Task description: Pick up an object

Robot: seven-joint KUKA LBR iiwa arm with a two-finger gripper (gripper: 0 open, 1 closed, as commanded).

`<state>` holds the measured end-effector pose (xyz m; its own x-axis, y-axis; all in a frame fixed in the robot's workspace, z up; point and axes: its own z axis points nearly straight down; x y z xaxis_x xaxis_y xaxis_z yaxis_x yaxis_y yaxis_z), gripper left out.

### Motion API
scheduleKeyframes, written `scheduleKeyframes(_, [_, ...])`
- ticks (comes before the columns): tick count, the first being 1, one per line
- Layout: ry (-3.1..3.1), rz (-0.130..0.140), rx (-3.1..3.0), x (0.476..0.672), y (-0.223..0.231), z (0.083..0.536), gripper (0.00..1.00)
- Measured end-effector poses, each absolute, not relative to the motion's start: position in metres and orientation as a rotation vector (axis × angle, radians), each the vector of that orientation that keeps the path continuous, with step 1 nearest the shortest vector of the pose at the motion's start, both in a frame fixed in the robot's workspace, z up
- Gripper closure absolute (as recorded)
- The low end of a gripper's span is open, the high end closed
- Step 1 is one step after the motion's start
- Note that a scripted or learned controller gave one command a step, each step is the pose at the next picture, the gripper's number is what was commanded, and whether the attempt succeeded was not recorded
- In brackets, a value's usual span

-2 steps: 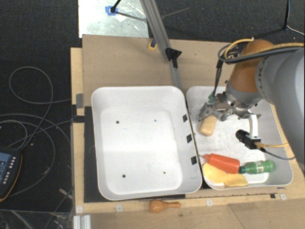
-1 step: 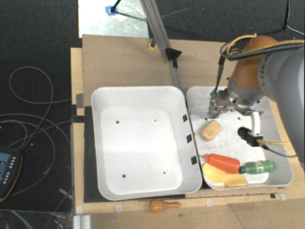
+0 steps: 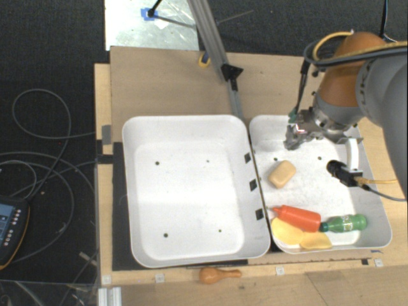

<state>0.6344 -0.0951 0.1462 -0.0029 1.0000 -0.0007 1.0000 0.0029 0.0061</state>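
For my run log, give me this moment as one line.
tool above right bin, far end | holding nothing visible | tan block just nearer | orange bottle, green bottle at near edge

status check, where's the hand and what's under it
Hand over right bin's far end, nothing seen in it. Tan block nearest, lying free. Orange bottle and green bottle untouched.

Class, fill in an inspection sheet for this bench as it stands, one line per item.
Surface: two white bins, left bin and right bin, side by side on a board.
Job's things: tan block, orange bottle, green bottle, yellow pieces, all in the right bin.
Clutter: orange pear-shaped item on the board, in front of the bins.
Grippers: gripper over the right bin's far end, holding nothing visible.
Cables: loops on the floor.
Surroundings: handheld controller, tripod leg.
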Motion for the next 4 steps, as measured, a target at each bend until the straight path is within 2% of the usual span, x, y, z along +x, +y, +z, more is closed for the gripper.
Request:
scheduleKeyframes(2, [2.221, 0.008, 2.212, 0.631, -0.101, 0.250, 1.00])
scheduleKeyframes(4, [2.234, 0.002, 2.212, 0.607, -0.005, 0.228, 1.00])
